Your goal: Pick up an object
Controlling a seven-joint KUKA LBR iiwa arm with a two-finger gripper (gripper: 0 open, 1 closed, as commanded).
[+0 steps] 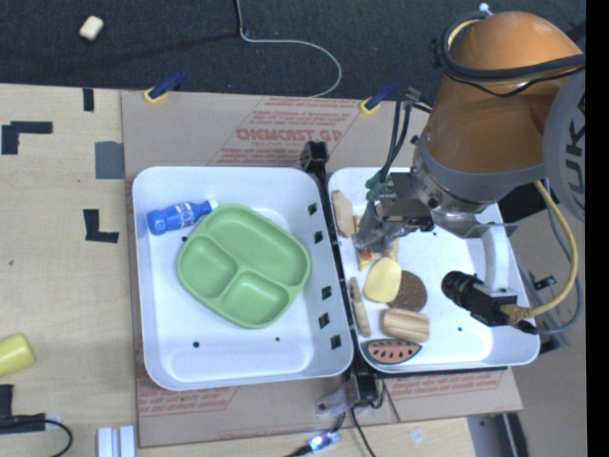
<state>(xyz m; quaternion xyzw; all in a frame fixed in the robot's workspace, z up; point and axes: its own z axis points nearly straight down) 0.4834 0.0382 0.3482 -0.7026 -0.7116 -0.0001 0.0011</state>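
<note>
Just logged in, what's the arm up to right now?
The arm has its tool low in the right bin, at the bin's left side, above a cluster of toy foods: a yellow piece, a brown disc, a watermelon slice. Nothing looks lifted. The left bin holds a green divided plate and a blue bottle, both untouched.

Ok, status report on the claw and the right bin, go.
Claw low over right bin, left side. Nothing seen held. Yellow piece, brown disc, watermelon slice crowded close beneath.
</note>
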